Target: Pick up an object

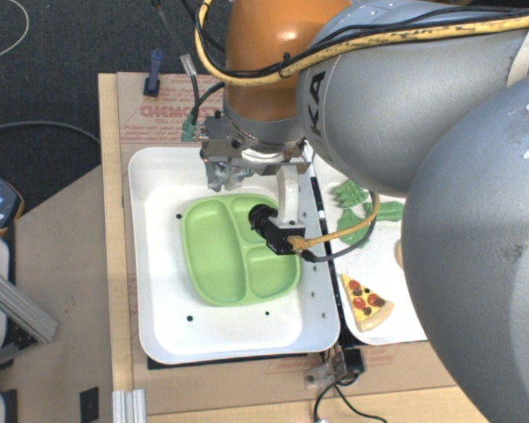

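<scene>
a: what's it going for, do you think?

b: the gripper (pixel 222 176) hangs over the far edge of the green plate (pixel 219 258). the plate lies flat in the left-hand bin (pixel 159 210) and takes up most of the middle. it's the nearest thing, so i'd guess that's the target.

a: is the gripper open or closed?

b: can't tell from here. the wrist and its fittings crowd it out.

a: so what could go wrong?

b: the plate itself, i reckon. it looks wide, shallow and smooth, and it sits flat on the bin floor, so there's only the thin rim to pinch. come down a shade outside the rim and it closes on nothing. a shade inside and it presses on the plate and skids.

a: and if it does catch the rim?

b: then it's held by one edge with all the weight off to the side. i'd expect it to tip or slip out on the lift.

a: anything else in reach?

b: a pizza slice (pixel 368 303) and a green toy (pixel 351 194) in the right-hand bin (pixel 375 267), both well apart from the gripper. the plate's right edge is near the bin wall too, so if it gets dragged it could jam there.
</scene>
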Controlling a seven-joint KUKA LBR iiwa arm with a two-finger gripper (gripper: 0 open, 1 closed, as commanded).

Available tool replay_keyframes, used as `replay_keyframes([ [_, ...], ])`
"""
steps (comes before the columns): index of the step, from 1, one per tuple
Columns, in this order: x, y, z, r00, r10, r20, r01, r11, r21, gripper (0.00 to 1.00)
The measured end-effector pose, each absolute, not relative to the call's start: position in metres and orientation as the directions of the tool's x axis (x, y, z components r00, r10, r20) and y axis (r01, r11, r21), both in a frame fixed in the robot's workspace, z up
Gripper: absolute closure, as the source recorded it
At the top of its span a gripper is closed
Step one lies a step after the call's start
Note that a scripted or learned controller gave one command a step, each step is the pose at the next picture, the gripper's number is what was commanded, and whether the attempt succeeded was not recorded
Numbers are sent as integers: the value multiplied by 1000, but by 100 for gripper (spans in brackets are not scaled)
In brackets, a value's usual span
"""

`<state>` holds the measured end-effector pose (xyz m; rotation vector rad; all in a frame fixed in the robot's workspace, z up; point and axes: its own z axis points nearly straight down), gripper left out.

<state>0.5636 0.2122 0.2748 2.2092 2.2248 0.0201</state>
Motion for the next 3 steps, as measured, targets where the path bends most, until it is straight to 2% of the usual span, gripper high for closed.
replay_keyframes([
  [1, 545, 226, 283, -3, 1000, 1, 1000, 3, 2, 100],
  [2, 488, 194, 333, 1, 1000, 0, 1000, -1, -3, 100],
  [3, 520, 206, 466, -2, 1000, 6, 1000, 2, 18, 100],
])
